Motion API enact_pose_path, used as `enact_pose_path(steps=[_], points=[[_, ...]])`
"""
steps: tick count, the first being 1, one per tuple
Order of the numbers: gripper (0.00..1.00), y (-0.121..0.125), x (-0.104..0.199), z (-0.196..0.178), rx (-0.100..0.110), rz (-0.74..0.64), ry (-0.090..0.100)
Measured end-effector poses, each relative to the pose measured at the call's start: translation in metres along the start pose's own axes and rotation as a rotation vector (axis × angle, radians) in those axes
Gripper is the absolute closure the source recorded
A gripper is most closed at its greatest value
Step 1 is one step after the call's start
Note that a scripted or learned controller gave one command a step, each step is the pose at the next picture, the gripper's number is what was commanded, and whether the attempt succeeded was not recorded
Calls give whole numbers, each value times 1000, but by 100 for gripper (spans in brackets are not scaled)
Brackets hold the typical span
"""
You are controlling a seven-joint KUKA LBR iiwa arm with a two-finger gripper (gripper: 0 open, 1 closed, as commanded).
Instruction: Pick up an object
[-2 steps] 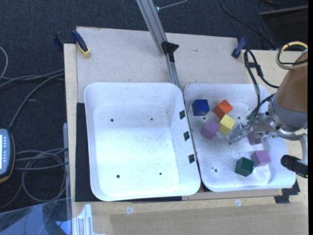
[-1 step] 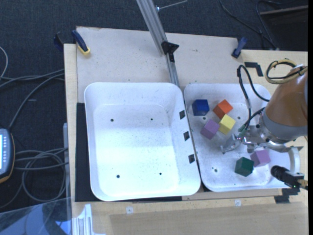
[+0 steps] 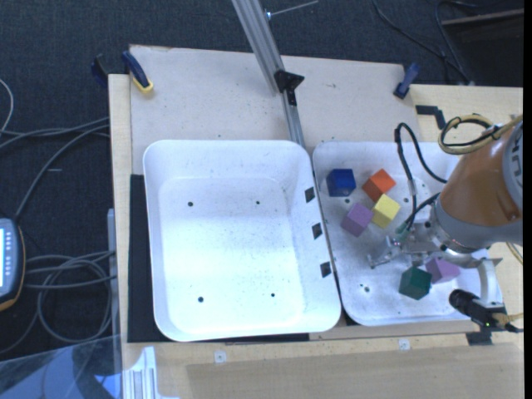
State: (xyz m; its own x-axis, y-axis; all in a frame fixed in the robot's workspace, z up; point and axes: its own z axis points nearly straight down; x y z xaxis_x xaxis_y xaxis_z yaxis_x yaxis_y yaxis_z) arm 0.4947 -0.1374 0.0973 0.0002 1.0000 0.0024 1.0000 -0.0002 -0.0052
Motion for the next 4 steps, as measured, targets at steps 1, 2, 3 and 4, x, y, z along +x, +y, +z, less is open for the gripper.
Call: enact_pose_path(steps=[1,2,3,4], points=[[100,2,0,-13,-7,-1,-2],[100,3,4,-57,-11,-2,-4],[100,5,4,-111,-13,-2,-4],[100,22,55,-107,-7,-7,-1]])
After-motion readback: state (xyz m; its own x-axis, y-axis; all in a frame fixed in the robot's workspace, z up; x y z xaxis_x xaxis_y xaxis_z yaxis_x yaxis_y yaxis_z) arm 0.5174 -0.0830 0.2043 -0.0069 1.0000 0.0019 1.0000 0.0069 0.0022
